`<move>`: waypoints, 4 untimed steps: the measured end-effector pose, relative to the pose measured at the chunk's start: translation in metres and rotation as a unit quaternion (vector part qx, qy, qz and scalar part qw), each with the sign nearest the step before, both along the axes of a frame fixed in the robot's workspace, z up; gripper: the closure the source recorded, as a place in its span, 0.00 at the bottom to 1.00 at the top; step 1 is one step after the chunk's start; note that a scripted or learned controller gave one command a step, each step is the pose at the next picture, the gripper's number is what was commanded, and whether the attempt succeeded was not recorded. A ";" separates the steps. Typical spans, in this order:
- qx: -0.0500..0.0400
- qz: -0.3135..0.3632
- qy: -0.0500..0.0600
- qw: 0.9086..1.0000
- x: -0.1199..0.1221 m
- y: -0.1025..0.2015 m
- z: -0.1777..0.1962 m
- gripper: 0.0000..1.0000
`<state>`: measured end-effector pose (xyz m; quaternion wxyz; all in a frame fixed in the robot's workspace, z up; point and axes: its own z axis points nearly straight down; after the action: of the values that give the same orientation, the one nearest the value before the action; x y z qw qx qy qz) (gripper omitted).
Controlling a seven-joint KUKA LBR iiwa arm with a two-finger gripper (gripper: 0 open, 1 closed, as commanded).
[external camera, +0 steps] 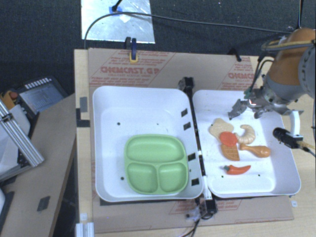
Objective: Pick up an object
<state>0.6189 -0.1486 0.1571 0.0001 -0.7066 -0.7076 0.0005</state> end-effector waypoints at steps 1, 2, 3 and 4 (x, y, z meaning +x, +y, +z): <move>0.000 0.000 0.000 1.000 -0.003 0.006 -0.043 0.00; 0.000 0.000 -0.002 1.000 -0.001 0.005 -0.070 0.00; 0.000 0.000 -0.006 1.000 0.002 0.006 -0.057 1.00; 0.000 0.002 -0.004 1.000 0.010 0.013 -0.007 1.00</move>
<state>0.6292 -0.1358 0.1500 -0.0028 -0.7051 -0.7091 -0.0020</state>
